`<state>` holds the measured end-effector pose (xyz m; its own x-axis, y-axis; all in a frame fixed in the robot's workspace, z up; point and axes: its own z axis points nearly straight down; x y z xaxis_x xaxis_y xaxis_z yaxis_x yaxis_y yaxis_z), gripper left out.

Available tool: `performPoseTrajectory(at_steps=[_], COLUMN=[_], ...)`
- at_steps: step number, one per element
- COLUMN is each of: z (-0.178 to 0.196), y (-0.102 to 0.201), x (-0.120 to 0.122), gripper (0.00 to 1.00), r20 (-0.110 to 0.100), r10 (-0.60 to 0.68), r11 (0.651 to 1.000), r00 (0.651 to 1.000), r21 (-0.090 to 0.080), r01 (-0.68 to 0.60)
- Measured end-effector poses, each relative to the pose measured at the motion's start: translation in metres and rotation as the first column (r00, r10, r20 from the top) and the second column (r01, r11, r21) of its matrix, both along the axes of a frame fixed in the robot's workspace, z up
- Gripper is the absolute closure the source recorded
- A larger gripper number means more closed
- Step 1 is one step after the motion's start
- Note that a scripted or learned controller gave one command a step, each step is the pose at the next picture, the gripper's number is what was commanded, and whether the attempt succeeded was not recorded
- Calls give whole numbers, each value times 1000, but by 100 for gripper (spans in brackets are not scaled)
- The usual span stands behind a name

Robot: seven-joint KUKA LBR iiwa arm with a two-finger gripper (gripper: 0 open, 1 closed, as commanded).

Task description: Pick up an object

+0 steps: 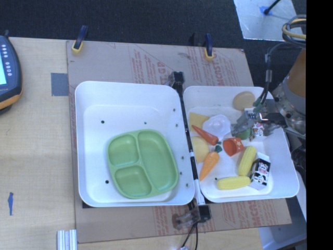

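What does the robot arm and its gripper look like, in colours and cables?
The arm shows an orange-brown band above grey metal wrist parts. A dark cable runs down beside it, and yellow hose loops above. The gripper is grey metal, small and angular.

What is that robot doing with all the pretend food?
A grey robot arm reaches in from the right, and its two-finger gripper hangs low over the right white bin. That bin holds toy food: an orange carrot, a red chilli pepper, a red tomato-like piece, yellow corn, a yellow banana and a small black-and-white carton. Whether it has grabbed anything is hard to tell. The left white bin holds a green divided plastic plate.
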<state>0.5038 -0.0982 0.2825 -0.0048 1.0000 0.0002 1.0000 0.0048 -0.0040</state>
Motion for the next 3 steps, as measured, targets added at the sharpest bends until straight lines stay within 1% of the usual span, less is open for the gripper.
performPoseTrajectory(at_steps=[1,2,3], z=[-133,-191,-190], y=[-40,-63,-28], x=[27,117,155], gripper=[0,0,0], r20=[-5,10,5], r10=[-1,4,4], r11=[1000,1000,1000], r00=[1000,1000,1000], r21=[-1,-3,-1], r01=[1,-4,-4])
